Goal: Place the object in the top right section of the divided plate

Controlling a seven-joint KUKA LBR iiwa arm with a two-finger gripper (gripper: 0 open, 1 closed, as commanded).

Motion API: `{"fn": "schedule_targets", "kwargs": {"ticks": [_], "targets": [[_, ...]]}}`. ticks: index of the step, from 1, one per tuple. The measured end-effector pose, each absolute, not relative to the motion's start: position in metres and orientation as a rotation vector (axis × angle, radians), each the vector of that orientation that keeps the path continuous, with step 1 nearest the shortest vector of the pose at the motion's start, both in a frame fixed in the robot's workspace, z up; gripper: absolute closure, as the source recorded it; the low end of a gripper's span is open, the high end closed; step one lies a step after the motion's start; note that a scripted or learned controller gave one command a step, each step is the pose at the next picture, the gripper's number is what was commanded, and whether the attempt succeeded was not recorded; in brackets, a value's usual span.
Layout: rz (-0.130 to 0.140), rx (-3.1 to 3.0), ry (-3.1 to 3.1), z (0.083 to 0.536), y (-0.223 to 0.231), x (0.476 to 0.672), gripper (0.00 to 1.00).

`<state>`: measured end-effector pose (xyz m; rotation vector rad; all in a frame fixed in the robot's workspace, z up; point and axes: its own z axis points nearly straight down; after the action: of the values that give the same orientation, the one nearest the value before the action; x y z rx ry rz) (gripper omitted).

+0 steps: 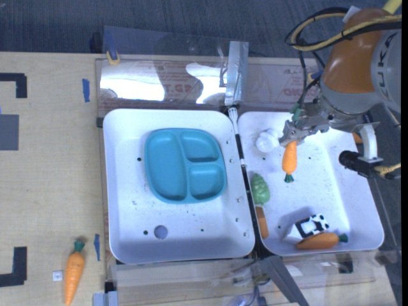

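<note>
Camera view:

- Bins, two: you have a left bin (121, 190) and a right bin (357, 196), white and shallow, side by side with their inner walls touching.
- Divided plate (185, 164), one: blue, rounded, three sections, lying near the centre of the left bin. Its top right section sits at about 1 o'clock of the plate's middle.
- Carrots, three. The held carrot (289, 159) hangs upright at 11 o'clock in the right bin, orange body with a small dark green tip pointing down, its upper end between the fingers. A second carrot (319, 240) lies flat at 6 o'clock in that bin. A third carrot (74, 271) lies on the bench (44, 203) outside the bins, at 7 o'clock of the left bin.
- Black-and-white toy (312, 225), one: touching the second carrot from above.
- Green lumpy item (259, 189), one: at 9 o'clock in the right bin, against the dividing wall.
- White round item (265, 142), one: just beside the held carrot, at its 10 o'clock.
- Gripper (292, 140), one: fingers closed narrowly on the held carrot's top.
</note>
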<state>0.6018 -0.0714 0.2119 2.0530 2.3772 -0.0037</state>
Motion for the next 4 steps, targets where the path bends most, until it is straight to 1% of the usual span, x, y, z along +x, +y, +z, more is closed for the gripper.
{"fn": "schedule_targets", "kwargs": {"ticks": [1,2,3,4], "targets": [[-0.002,2.187,2.261,0.183,0.013,0.546,1.0],[0.004,2.372,2.057,0.226,0.037,0.534,1.0],[0.003,2.342,2.089,0.277,-0.026,0.556,1.0],[0.001,2.031,2.39,0.273,-0.091,0.596,1.0]]}}
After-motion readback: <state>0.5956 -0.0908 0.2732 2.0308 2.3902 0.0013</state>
